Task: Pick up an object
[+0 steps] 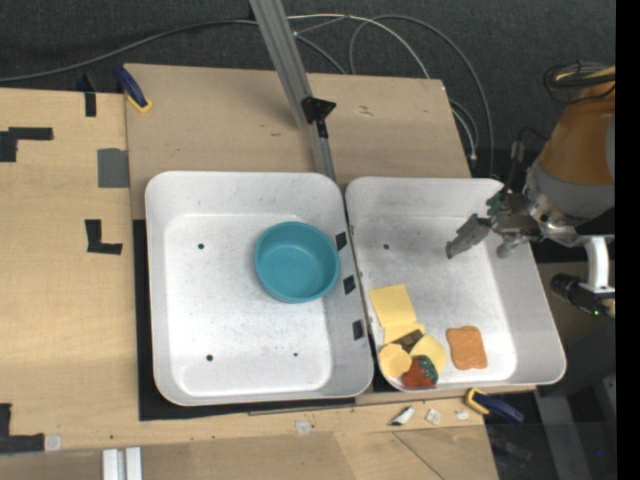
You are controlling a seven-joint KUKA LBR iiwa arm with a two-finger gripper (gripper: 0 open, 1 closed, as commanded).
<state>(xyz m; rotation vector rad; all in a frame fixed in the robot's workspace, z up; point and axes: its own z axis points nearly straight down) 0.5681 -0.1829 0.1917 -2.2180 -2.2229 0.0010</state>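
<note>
lower right of frame: yellow block (391, 306), orange sponge (466, 347), mixed toy pile (415, 362). gripper (484, 239) above, right of centre, jaws spread wide, holding nothing. advised: centre over sponge, descend straight.

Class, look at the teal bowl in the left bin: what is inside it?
The teal bowl shows a bare teal inside, nothing in it. The patch of left bin floor beneath it is covered.

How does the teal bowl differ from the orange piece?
The teal bowl is round and hollow; the orange piece is flat and roughly square. The bowl is far larger. It sits in the left bin, the orange piece in the right bin. Both lie apart from the gripper.
</note>
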